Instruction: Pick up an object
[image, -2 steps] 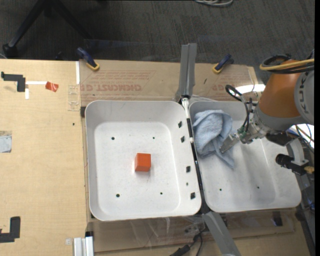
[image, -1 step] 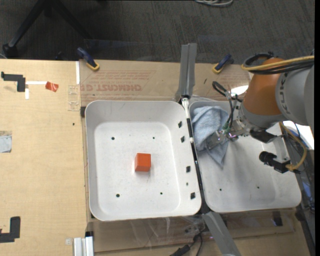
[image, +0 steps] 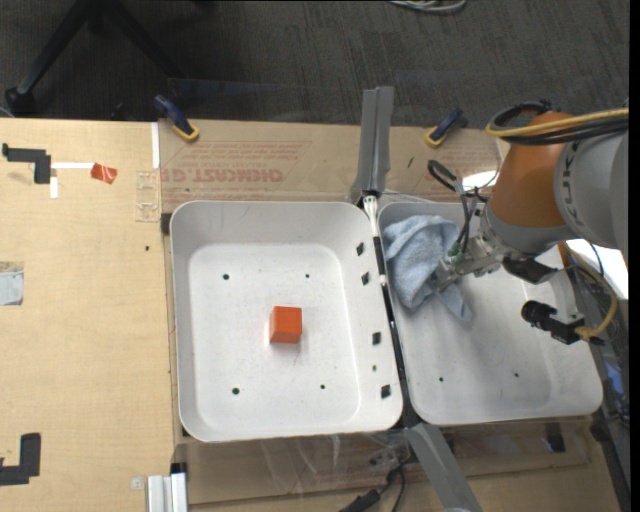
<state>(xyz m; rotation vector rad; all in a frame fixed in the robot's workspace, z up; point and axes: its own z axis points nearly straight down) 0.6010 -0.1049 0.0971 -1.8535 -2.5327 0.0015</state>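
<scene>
A pale blue-grey cloth (image: 413, 255) lies crumpled at the back left of the right bin (image: 500, 385). My gripper (image: 447, 278) comes in from the right and is pressed down into the cloth's right side. An orange-red block (image: 286, 325) sits alone near the middle of the left bin (image: 200, 300), far from the gripper. The arm's orange band and grey body cover the back right of the right bin.
A grey divider bar (image: 375, 140) runs between the bins at the back. Clamps (image: 177, 117) hold the cardboard sheet behind the bins. A black cable fitting (image: 545, 320) hangs off the wrist over the right bin. A wooden bench top stretches to the left.
</scene>
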